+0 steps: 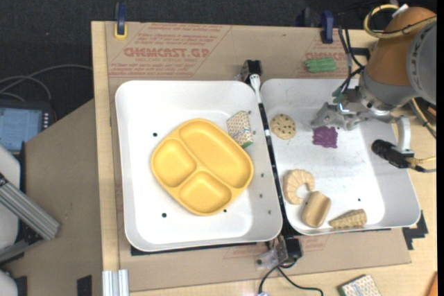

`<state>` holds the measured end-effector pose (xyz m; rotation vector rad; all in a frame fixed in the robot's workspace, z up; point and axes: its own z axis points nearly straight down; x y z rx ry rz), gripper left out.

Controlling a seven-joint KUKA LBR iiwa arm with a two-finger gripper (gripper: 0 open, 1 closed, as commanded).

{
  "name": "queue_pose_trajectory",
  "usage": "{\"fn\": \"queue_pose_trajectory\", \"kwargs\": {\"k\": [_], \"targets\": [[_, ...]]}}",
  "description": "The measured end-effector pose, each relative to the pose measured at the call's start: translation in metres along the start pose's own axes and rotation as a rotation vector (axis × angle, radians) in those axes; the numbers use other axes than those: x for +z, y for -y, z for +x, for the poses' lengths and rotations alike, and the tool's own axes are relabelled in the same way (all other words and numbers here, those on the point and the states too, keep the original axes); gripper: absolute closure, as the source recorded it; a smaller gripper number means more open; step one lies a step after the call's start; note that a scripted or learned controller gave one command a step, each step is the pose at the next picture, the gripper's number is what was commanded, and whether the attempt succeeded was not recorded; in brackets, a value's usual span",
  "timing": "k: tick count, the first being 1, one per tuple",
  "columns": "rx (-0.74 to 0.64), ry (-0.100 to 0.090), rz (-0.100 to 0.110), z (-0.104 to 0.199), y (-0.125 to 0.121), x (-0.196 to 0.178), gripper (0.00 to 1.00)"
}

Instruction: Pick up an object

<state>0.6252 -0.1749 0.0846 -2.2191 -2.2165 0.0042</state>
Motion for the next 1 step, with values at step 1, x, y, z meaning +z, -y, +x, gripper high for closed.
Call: {"fn": "queue_pose_trajectory", "kwargs": {"k": [1], "targets": [[-0.002,-0.003,0.001,0.0490,0.0557,0.0009,0.00]]}}
